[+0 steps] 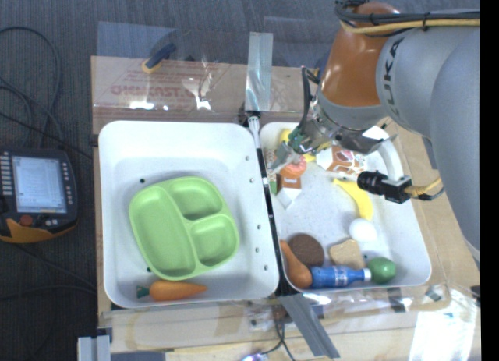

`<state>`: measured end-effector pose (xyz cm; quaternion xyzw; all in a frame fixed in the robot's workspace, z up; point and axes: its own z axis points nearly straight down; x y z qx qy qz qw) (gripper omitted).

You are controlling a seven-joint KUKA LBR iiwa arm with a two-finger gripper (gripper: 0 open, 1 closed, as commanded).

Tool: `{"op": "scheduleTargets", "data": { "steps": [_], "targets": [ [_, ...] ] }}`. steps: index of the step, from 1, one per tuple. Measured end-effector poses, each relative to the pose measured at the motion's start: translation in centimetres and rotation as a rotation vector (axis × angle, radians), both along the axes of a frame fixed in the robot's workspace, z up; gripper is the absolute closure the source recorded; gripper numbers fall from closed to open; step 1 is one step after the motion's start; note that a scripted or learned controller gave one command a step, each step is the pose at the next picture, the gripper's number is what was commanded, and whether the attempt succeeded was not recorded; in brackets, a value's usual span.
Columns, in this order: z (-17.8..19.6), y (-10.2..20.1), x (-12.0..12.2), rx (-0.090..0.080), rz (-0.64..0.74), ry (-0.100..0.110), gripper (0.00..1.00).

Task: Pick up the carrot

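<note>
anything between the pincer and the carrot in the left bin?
Yes, in the camera view: from the pincer toward the orange carrot lie the bins' shared white rim and the green three-compartment plate.

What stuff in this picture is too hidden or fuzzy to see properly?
- Gripper, camera view: the arm's wrist covers it, so open or shut cannot be told.
- Items under the gripper at the back of the right bin: crowded, small and partly covered by the arm.
- Carrot in the left bin: its green end is small and dim.
- Second orange piece in the right bin: partly hidden by the brown round item.
</note>
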<state>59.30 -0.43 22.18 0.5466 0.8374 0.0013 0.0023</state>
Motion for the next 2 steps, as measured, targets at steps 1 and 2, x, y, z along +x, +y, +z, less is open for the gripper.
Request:
{"op": "scheduleTargets", "data": {
  "steps": [1,2],
  "targets": [
    [1.5,-2.0,6.0,-0.002,-0.114,0.005,1.00],
    [-0.9,0.1,7.5,-0.002,0.380,0.007,1.00]
  ]
}}
